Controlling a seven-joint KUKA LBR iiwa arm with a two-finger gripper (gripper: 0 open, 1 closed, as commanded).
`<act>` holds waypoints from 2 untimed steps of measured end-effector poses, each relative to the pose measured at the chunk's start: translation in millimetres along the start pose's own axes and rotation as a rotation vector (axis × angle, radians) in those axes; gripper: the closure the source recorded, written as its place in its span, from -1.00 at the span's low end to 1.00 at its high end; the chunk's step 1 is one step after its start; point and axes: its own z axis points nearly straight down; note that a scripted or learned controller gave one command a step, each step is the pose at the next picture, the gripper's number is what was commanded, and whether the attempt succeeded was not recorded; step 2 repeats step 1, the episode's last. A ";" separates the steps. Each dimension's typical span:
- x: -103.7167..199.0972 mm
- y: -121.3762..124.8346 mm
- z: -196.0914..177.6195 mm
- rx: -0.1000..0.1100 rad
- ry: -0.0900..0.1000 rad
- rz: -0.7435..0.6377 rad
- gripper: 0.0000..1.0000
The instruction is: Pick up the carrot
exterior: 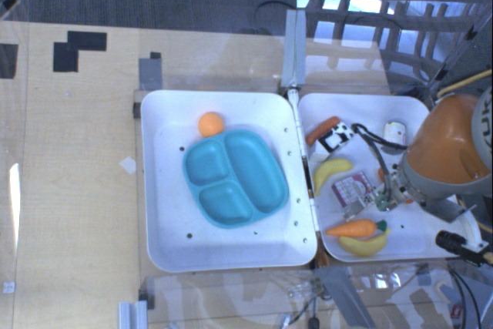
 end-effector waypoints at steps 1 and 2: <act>-8.3 -4.0 -0.2 -0.001 0.000 -0.348 -1.00; -8.3 -4.0 -0.2 -0.001 0.000 -0.348 -1.00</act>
